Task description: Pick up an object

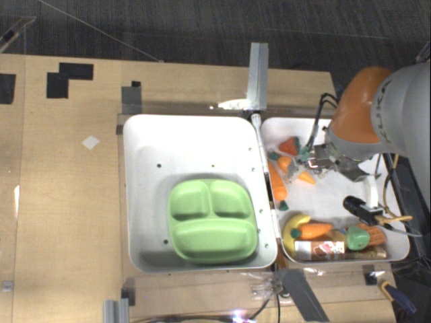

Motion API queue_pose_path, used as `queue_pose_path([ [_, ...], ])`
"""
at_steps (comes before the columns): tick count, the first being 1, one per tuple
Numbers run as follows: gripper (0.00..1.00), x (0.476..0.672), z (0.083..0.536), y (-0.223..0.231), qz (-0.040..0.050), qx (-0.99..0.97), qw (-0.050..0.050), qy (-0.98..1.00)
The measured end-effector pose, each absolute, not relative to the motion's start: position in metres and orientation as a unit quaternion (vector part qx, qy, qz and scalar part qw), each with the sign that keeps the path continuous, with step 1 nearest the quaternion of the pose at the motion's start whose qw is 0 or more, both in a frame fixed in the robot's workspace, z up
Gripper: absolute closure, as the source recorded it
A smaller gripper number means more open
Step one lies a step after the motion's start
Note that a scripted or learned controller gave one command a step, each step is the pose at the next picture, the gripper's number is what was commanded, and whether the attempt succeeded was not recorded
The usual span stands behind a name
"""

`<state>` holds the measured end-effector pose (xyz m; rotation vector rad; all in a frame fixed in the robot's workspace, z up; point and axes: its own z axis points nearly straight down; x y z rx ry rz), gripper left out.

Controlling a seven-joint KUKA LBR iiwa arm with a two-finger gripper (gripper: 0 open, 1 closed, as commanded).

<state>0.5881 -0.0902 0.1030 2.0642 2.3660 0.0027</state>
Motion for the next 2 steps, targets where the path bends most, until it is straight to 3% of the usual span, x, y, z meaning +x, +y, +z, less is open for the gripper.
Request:
queue_pose_path([
  [1,0.00,0.572,0.183,-0.056,0.0006,0.688,0.001,0.726],
  [2,0.00,0.594,0.097,-0.104,0.0004,0.663,0.000,0.749],
])
